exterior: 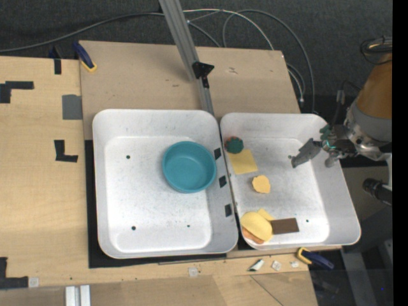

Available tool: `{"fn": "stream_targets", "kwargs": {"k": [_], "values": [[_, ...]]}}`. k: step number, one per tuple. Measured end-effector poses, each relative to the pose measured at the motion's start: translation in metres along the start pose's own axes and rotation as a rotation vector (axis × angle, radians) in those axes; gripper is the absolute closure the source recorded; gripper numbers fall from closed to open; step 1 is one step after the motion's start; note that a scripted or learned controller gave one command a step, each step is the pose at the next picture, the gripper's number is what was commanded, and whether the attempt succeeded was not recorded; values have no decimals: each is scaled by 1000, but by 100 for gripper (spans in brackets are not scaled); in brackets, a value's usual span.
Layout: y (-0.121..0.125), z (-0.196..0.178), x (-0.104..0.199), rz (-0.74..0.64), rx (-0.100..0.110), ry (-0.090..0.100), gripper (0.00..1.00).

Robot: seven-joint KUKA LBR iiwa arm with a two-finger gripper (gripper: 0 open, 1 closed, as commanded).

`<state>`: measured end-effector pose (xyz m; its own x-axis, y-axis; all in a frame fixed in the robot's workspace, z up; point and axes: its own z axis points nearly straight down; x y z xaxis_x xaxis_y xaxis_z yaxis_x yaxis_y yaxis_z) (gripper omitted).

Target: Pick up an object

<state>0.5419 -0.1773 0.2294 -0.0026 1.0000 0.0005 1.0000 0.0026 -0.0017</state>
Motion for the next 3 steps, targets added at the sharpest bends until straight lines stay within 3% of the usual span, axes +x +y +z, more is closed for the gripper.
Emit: {"fn": "stream_targets", "kwargs": {"k": [1,3], "values": [[0,0,0,0,0,0,0],[14,116,0,1,5,0,0]]}}
